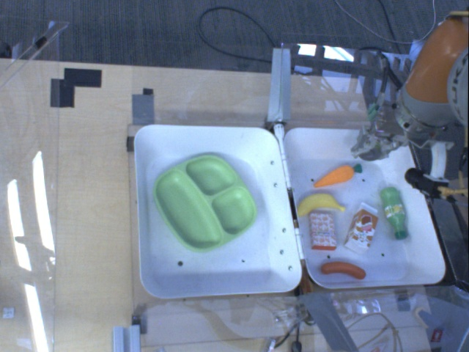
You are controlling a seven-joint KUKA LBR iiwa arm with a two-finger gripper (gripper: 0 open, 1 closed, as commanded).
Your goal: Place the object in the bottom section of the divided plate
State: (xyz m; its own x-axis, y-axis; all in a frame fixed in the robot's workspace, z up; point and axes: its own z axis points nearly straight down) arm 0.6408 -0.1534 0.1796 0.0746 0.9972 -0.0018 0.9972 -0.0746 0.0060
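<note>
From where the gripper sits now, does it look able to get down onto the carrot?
Probably yes. The gripper hovers near the right bin's far edge, and the carrot lies just beside it with nothing on top and open floor around it.

**No legible text in view**

No words, brands or numbers can be read. Printed graphics are seen on two small packets lying below the gripper (pixel 377 144) in the right bin (pixel 432 270): a red-and-white carton (pixel 362 228) and, just to its left, a pink-red packet (pixel 322 231). Their print is too small and blurred to be made out. A label band is seen on the green bottle (pixel 393 211), below and slightly right of the gripper; nothing on it can be read.
</note>
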